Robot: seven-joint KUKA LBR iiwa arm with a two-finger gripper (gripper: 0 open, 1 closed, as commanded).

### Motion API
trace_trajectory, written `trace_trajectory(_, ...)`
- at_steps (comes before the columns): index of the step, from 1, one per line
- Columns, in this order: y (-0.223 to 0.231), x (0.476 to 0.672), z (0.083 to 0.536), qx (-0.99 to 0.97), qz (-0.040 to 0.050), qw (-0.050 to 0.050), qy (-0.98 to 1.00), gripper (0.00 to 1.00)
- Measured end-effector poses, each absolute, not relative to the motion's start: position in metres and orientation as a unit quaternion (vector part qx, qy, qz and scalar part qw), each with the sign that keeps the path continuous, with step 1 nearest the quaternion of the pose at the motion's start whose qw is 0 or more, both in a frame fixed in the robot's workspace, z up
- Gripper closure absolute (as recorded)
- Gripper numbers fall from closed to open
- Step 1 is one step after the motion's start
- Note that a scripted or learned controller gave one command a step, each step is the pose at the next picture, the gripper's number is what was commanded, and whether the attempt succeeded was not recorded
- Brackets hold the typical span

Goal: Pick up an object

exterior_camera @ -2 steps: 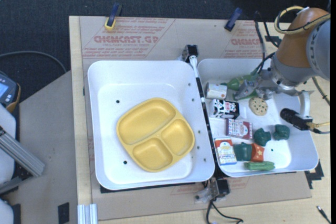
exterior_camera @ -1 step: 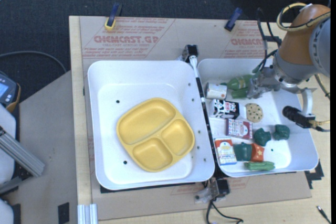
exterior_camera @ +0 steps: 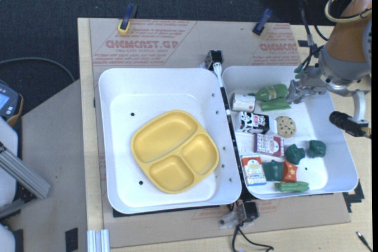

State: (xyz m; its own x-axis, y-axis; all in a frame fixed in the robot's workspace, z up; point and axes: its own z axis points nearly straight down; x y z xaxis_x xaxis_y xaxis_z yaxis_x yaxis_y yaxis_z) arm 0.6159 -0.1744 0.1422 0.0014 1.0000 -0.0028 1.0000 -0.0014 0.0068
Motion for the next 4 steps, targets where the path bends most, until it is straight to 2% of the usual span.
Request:
trace_trajectory(1,-0.168,0.62,0.204,0.706,0.0023,0.004,0.708,1.0)
trace_trajectory(2,-0.168,0.621,0.227,0.707,0.0016,0.003,0.708,1.0)
trace_trajectory(3,-0.119,0.602,0.219,0.706,-0.0003,-0.002,0.709,1.0)
trace_trajectory(4,-0.06,0.586,0.227,0.705,-0.0001,-0.002,0.709,1.0)
